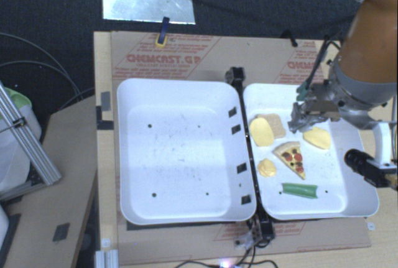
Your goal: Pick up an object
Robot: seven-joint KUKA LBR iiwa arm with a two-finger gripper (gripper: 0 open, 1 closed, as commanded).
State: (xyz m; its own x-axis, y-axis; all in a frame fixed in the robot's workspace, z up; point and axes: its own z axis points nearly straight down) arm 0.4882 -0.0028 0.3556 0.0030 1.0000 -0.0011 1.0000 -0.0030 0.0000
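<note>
the end effector hangs low over the right bin, just above the toy food; whether it is open or closed i cannot tell. beneath and beside it lie a pizza slice, yellow pieces and a green pod.

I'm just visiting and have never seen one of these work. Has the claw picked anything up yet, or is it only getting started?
Nothing looks lifted yet. The pizza slice, green piece and yellow pieces, such as the one at, all lie on the floor of the right bin. In hand: the claw is low over that bin, between the tan piece and another yellow piece. Left: gripping one item and raising it.
</note>
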